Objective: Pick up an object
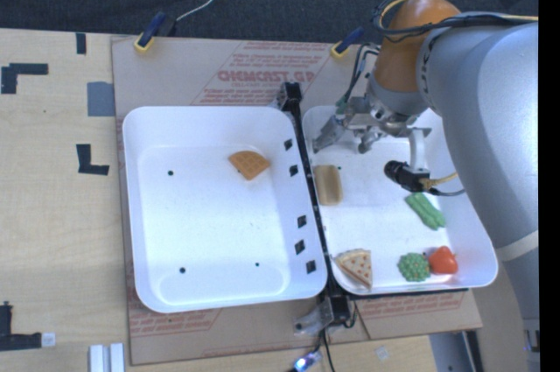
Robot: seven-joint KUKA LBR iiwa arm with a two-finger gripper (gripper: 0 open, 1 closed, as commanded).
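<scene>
Camera view: grey arm with orange band enters from right of frame, gripper (pixel 343 132) low over upper left part of right bin (pixel 385 204), fingers apart, nothing between them. Tan bread piece (pixel 327 184) just below gripper, near divider. Green bean (pixel 425 210) right of centre; pizza slice (pixel 356 266), broccoli (pixel 413 266), red tomato (pixel 444 260) along lower edge. Left bin (pixel 149 213) holds waffle piece (pixel 249 164), upper centre

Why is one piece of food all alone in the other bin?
The orange waffle piece lies by itself in the left bin, while the bread, pizza slice, green bean, broccoli and tomato share the right bin. Nothing looks spilled or broken.
</scene>
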